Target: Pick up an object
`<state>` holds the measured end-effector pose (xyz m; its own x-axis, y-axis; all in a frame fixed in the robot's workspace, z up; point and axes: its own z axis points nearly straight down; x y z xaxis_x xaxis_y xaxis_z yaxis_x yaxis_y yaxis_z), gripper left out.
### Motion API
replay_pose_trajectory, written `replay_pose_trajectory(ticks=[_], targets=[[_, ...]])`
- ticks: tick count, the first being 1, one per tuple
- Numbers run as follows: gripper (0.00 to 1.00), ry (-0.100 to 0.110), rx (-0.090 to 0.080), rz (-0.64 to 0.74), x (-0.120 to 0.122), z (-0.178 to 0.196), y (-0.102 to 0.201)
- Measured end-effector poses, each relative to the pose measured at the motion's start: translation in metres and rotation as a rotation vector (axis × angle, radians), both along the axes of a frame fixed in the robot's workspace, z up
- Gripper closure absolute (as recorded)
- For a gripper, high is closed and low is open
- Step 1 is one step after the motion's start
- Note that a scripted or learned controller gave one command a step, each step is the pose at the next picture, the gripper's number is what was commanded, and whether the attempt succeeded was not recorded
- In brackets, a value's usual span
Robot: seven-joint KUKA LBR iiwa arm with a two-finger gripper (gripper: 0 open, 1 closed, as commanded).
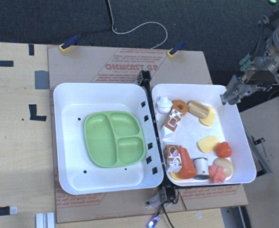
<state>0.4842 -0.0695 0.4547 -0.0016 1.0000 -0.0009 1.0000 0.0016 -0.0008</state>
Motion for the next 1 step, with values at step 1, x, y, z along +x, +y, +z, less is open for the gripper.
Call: replay_pose_trajectory(ticks=[1], targets=[[1.0, 0.014, 0.002, 0.004, -0.002, -0.1197, 0.0543]])
